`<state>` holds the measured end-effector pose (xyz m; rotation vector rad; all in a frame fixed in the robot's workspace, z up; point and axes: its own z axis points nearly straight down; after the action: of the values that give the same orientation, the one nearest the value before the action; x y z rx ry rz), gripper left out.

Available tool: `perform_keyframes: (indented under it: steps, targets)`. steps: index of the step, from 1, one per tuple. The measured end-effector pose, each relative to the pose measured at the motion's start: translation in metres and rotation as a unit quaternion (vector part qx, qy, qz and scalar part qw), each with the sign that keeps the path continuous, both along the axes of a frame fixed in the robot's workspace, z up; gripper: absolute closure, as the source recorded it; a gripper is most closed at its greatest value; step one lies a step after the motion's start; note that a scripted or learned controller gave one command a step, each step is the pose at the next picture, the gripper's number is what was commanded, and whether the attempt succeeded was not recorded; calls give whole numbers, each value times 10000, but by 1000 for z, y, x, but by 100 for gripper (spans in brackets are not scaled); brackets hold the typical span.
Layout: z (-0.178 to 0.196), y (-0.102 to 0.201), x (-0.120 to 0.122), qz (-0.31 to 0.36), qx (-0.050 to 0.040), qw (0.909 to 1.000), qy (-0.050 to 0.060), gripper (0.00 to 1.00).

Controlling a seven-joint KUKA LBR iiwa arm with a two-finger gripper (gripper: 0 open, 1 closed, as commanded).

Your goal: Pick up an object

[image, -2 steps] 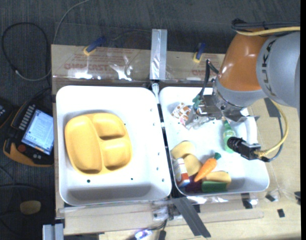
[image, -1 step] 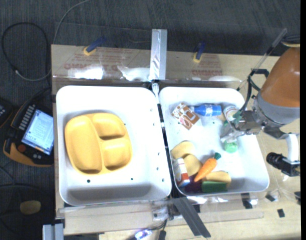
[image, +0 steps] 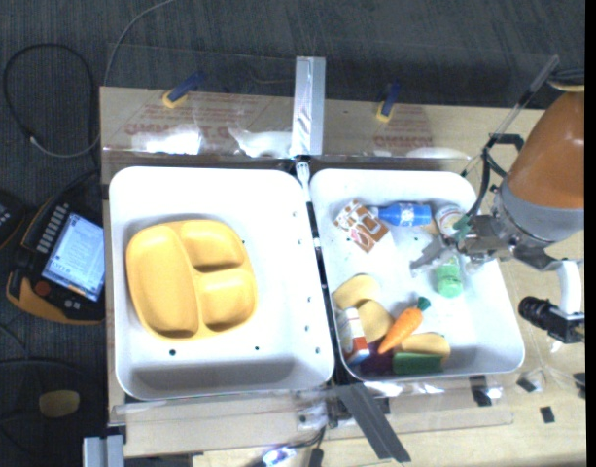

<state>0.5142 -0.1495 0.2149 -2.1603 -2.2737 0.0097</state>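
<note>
Orange carrot (image: 402, 326), green-tipped, tool (image: 443, 251) above

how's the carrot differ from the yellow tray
The carrot is orange, slim and tapered, with a green top; the yellow tray is broad and split into compartments. The carrot leans on piled items in the right bin; the tray lies flat, alone, in the left bin.

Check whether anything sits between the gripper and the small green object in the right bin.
Nothing visible does. The gripper hangs over the right bin, and the small green object lies just below it in the view, with bare white floor around it. The carrot lies further down-left, apart.
</note>
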Motion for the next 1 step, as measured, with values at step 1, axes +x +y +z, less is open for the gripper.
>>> perform_keyframes:
  steps: [1]
  targets:
    - [-91,-2,64,255,7,9997,7,0]
